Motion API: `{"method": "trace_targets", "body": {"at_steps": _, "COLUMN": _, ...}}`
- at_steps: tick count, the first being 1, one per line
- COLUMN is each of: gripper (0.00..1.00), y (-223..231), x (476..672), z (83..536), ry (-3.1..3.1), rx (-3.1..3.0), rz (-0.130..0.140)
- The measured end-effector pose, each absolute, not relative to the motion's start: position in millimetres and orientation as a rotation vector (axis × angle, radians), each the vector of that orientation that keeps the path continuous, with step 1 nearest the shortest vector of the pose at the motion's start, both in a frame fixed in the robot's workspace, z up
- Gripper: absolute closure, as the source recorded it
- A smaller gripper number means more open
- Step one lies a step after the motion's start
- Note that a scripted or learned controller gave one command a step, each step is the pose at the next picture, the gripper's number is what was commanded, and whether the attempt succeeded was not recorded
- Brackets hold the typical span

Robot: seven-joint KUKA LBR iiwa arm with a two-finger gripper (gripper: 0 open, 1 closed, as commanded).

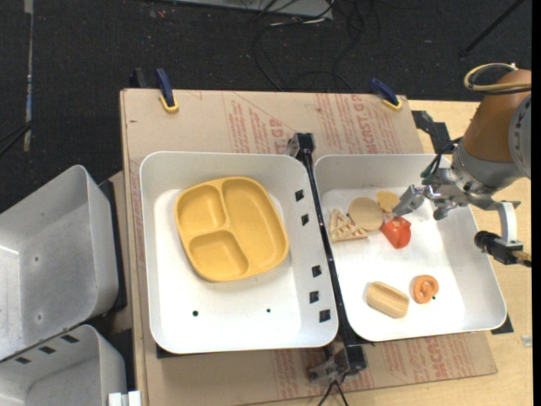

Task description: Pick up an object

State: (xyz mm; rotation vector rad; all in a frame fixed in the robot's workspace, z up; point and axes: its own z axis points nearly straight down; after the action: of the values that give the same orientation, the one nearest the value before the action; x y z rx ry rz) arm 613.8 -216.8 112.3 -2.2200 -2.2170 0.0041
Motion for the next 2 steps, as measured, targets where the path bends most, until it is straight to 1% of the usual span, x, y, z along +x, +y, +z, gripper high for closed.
{"method": "trace_targets", "body": {"at_steps": 1, "gripper": 0.0, "y": -216.1, "x": 614.5, "z": 92.8, "ry": -2.222, "rx": -2.222, "rz": 0.0}}
{"method": "trace_targets", "body": {"at_steps": 2, "gripper": 1.0, "y": -215.9, "x": 615.4, "z": 103.7, "ry": -2.225, "rx": -2.223, "rz": -0.002}}
